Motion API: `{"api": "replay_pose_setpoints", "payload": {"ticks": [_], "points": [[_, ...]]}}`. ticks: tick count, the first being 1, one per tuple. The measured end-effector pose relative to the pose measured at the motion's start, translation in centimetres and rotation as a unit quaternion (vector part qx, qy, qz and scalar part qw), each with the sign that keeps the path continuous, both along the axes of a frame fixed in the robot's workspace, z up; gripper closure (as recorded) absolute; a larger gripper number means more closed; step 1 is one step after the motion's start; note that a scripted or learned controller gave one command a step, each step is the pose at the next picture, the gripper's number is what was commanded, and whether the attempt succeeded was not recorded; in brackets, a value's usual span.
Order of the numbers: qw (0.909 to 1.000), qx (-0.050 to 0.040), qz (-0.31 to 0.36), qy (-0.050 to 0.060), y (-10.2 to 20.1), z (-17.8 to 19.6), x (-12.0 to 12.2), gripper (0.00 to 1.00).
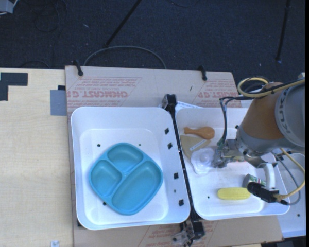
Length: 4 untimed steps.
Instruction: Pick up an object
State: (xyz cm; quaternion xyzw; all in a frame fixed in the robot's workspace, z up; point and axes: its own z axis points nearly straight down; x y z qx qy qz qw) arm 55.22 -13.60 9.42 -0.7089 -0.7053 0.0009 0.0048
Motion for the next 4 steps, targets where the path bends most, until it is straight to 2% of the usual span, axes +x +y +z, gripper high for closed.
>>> {"api": "replay_pose_setpoints", "payload": {"ticks": [1,2,3,4], "points": [[1.0,-0.0023,0.003,-0.002,0.0,5.9,-0.3,1.0],[1.0,-0.0024,0.003,-0.002,-0.5,9.9,0.4,1.0],[1.0,-0.0024,0.003,-0.002,-0.5,13.9,0.0,1.0],[1.0,-0.0012,0.005,0.001,4.6,12.4,0.7,1.0]]}}
